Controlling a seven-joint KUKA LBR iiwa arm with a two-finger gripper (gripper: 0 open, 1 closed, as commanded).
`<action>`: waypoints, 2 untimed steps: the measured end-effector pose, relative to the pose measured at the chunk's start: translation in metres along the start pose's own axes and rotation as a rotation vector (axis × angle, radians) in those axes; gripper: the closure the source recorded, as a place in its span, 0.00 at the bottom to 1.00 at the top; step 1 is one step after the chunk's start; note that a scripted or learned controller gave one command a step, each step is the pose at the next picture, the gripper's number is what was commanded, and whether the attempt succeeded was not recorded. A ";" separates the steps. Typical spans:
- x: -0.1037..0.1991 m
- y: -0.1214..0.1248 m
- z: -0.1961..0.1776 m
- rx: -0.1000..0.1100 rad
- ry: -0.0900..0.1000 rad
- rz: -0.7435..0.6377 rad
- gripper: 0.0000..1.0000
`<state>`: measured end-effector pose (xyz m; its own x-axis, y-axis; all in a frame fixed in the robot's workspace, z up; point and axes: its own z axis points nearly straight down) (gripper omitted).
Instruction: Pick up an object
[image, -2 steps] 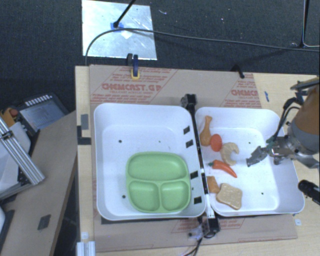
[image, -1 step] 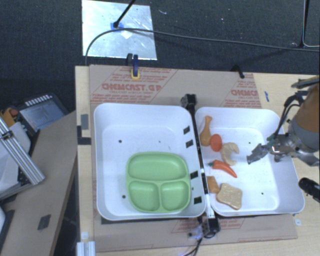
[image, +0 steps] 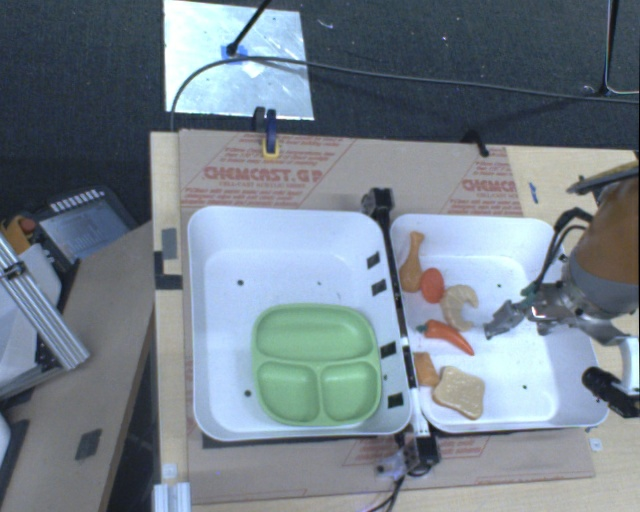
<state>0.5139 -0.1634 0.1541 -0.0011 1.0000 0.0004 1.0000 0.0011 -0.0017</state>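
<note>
Gripper (image: 503, 322) sits low in the right bin (image: 520, 395), reaching in from the right, its tip pointing left. Whether it is apart or together cannot be told at this angle; nothing is seen held in it.

Just left of the tip lies a beige lump (image: 460, 303), near it but apparently not touching. Below that lump lies a chili (image: 447, 336), red-orange, slanted. Above the lump is a tomato (image: 431, 285), and beside that, against the bin's left wall, a drumstick (image: 411, 262), roughly upright in the view. At the bin's near left corner lies a small orange piece (image: 425, 369), with a toast slice (image: 459, 392) just to its right.

The left bin (image: 230, 250) holds a green tray (image: 316, 362) with three compartments, set toward its near side. Both bins rest on a cardboard sheet (image: 300, 170) on the bench (image: 160, 180).
</note>
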 end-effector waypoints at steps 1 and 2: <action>0.004 0.006 0.060 -0.001 0.000 0.000 0.00; 0.004 0.007 0.070 -0.003 -0.001 0.000 0.00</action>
<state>0.5211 -0.1598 0.0845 -0.0010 1.0000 -0.0001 1.0000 0.0010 0.0010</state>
